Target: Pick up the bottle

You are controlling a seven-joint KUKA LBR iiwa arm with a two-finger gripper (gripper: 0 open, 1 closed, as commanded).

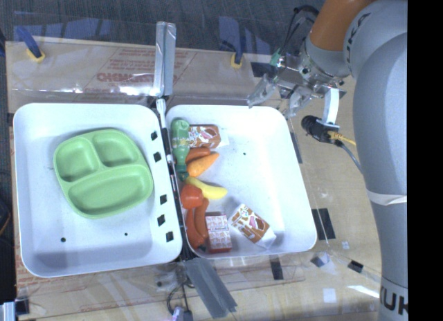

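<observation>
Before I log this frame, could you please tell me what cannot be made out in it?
- Pincer, camera view: too small and blurred to tell whether it is open.
- Green bottle: lower end hidden under the carrot.
- Pack labels: print too small to read.
- Arm: cut off by the right edge.

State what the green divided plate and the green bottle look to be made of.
Green divided plate: likely moulded plastic, matte, of uniform colour with soft rounded compartment edges. Green bottle: probably plastic too, slightly glossy; too small to tell for sure.
</observation>
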